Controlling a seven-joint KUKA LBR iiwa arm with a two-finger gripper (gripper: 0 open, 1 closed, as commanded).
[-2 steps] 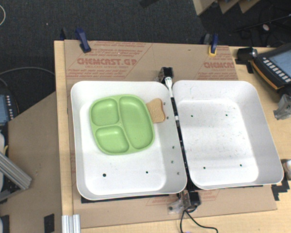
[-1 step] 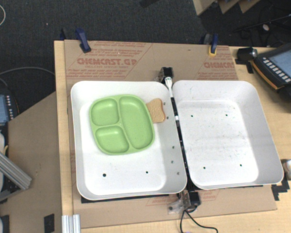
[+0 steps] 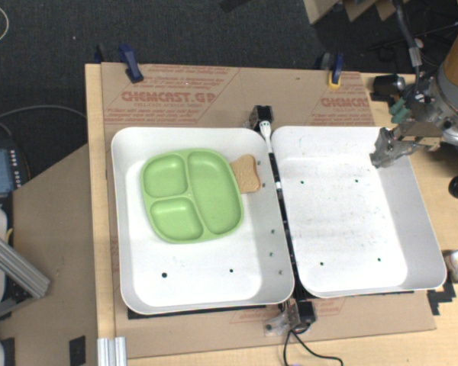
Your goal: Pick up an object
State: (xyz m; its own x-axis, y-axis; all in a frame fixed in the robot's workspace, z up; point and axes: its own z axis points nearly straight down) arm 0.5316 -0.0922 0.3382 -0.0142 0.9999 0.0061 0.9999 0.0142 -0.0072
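Note:
A green three-compartment plate [image 3: 191, 195] lies in the left white bin [image 3: 191, 280]. A tan flat piece that looks like a slice of toast [image 3: 246, 174] rests against the plate's right rim. My gripper [image 3: 385, 152] hangs over the upper right corner of the right white bin [image 3: 351, 235], far to the right of both objects. Nothing shows between its tips.
The bins sit on a brown board [image 3: 175, 94] held by blue clamps [image 3: 130, 62] at the back. A black bracket [image 3: 261, 117] stands at the top of the seam between the bins. Cables and a small connector [image 3: 299, 315] lie at the front edge.

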